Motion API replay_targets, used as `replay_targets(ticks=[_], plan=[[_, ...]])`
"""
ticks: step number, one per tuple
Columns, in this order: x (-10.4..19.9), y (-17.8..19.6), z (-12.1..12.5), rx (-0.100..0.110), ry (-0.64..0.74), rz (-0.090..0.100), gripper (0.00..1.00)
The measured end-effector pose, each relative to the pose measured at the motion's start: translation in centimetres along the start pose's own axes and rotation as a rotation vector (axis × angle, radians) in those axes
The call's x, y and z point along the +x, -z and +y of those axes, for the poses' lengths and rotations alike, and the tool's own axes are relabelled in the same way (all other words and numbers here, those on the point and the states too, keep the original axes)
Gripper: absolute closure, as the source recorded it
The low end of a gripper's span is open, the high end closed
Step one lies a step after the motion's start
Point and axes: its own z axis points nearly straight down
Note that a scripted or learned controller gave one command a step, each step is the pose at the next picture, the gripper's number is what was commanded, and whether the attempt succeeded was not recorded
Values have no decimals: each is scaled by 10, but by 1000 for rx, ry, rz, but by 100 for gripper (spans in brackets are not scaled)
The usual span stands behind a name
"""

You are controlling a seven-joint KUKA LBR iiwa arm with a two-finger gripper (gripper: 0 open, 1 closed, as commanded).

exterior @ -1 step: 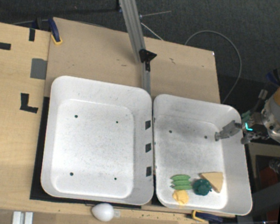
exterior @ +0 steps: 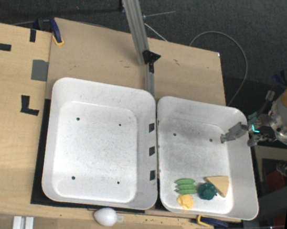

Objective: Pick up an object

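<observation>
Near the front edge of the right bin (exterior: 242,167), toward its front right corner, four small objects lie in a tight cluster. A tan wedge (exterior: 218,184) sits farthest right, its point aimed back toward the bin's left wall. Touching its left side is a dark teal lump (exterior: 207,192). Just left of that lies a green ridged piece (exterior: 185,185), and directly in front of the green piece, against the bin's front wall, rests a yellow piece (exterior: 186,200).

Over the same bin's back right corner hangs the gripper (exterior: 234,133), a grey finger reaching leftward above the rim, well apart from the cluster. Nothing shows between its fingers, and whether they stand apart or together cannot be told from this angle. Behind it, at the bench's right edge, the arm's wrist (exterior: 285,123) shows with its orange band above.

Beside it, the left bin (exterior: 98,136) touches the right one along their shared wall. A white egg-shaped object (exterior: 106,216) lies on the bench (exterior: 103,58) just outside the left bin's front edge. A slanted metal bar (exterior: 137,21) crosses the bench's back edge.
</observation>
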Motion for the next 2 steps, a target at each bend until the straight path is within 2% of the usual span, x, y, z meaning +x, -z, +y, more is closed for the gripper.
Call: replay_targets(ticks=[1, 2], plan=[[1, -58, -11, 6, -1, 1, 0], [6, -103, -10, 5, 0, 1, 0]])
